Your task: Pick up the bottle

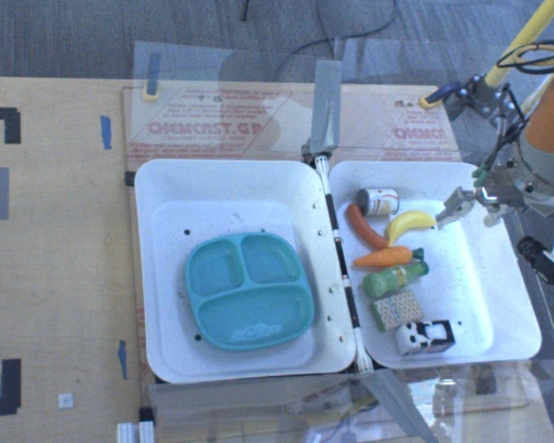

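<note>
I see the green bottle point(396, 279) lying in the right bin point(499, 289), touching the carrot point(382, 258). My gripper point(473, 205) hovers near the banana point(411, 222), open, holding nothing. I should descend across the bottle's body, away from the carrot.

My left bin point(157, 247) holds a teal divided plate point(248, 290); right, banana point(410, 222), carrot point(383, 258), sausage point(365, 228), can point(379, 201).

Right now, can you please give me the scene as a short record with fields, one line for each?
left bin: holds a teal divided plate
right bin: holds the other items
target: green bottle, lying on its side
beside bottle: carrot above, sponge below
other items: can, banana, sausage, cow toy
gripper: over right bin, near banana, holding nothing
</note>
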`<state>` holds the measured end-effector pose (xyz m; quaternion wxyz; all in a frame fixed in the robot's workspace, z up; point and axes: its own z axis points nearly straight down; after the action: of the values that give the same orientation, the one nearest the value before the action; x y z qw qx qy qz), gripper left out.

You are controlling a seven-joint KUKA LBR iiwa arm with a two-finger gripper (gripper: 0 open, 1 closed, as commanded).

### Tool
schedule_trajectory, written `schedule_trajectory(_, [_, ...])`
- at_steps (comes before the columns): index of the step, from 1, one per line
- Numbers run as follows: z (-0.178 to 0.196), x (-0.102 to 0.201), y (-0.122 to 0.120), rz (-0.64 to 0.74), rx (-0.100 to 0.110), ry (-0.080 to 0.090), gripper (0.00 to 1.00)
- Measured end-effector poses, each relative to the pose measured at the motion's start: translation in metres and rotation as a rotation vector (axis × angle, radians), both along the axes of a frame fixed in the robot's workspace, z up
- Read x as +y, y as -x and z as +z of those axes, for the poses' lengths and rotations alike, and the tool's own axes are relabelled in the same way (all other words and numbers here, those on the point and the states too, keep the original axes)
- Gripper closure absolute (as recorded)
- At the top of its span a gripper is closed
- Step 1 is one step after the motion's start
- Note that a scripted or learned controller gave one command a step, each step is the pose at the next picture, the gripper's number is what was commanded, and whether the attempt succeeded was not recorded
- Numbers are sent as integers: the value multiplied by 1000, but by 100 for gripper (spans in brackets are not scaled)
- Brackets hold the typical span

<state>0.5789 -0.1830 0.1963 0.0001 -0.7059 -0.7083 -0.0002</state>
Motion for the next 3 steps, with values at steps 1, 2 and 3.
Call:
schedule_trajectory(1, [-104,20,47,-410,1,0,0])
schedule_trajectory(2, [-107,48,72,-753,-9,-1,0])
schedule_trajectory(3, [9,13,52,-863,3,1,0])
